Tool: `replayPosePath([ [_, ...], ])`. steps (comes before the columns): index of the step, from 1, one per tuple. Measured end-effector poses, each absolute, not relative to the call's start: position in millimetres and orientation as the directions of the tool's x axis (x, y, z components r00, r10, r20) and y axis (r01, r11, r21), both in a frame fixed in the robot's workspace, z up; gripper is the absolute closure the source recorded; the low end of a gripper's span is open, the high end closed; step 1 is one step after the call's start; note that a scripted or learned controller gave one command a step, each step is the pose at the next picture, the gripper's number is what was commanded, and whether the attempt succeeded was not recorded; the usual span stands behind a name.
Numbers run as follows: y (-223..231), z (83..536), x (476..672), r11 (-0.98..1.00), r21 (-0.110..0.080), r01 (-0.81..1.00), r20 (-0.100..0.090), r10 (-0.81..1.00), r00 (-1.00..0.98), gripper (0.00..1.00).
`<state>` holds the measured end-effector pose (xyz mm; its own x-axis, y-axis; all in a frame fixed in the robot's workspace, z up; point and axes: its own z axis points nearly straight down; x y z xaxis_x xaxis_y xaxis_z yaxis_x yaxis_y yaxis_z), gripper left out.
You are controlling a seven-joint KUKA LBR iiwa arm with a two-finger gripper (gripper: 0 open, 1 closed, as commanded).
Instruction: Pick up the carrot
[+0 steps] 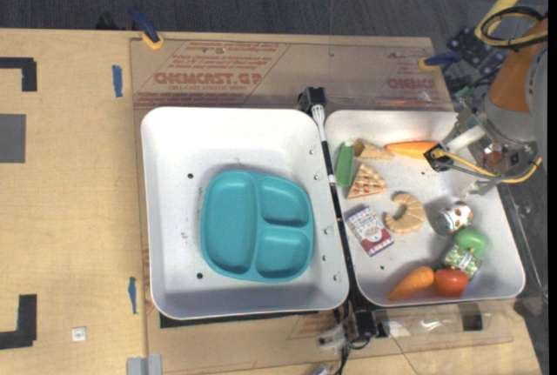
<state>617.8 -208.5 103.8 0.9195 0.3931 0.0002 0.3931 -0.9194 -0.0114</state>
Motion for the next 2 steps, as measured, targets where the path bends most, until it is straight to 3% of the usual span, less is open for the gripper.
replayPosePath([
  [1,-158,88,613.5,-0.931,0.002,0.364,0.005,0.364,0.931,0.00],
  [2,-148,89,645.2,-0.976,-0.009,0.217,-0.030,0.217,0.976,0.00],
])
